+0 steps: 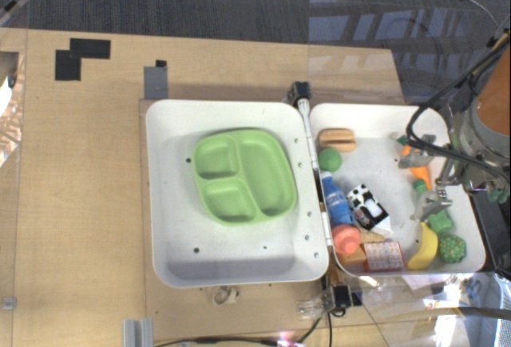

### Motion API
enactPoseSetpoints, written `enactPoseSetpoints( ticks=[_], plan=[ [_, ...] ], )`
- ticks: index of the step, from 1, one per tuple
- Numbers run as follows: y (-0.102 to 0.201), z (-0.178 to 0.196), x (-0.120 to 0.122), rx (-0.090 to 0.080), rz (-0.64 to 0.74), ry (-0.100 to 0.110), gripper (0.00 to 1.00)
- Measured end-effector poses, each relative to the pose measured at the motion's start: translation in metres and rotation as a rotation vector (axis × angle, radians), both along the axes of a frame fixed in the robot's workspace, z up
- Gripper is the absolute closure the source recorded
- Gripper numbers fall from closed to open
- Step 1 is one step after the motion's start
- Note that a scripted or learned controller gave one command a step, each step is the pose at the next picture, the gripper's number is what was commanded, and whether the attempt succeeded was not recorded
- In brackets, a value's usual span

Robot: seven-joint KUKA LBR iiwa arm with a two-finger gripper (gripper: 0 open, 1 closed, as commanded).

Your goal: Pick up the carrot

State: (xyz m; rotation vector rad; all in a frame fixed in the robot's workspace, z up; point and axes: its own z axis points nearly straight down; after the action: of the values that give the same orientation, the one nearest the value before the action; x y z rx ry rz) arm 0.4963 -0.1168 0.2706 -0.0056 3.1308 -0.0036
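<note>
Rightward, tapered orange carrot point(418, 174) in right bin point(375, 118), beside metal jaws; jaws' state unclear. Glossy green tray point(242, 175) left.

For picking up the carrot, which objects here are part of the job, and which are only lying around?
Part of the job:
carrot
gripper

Only lying around:
green divided plate
hot dog bun
green ball
blue bottle
black and white toy
banana
pink cup
</note>
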Motion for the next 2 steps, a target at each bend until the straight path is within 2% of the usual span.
enactPoseSetpoints(
  ticks=[1, 2],
  plan=[
    [-0.087, 0.004, 0.058, -0.004, 0.106, -0.003, 0.00],
    [-0.088, -0.080, 0.048, 0.003, -0.171, 0.004, 0.00]
  ],
)
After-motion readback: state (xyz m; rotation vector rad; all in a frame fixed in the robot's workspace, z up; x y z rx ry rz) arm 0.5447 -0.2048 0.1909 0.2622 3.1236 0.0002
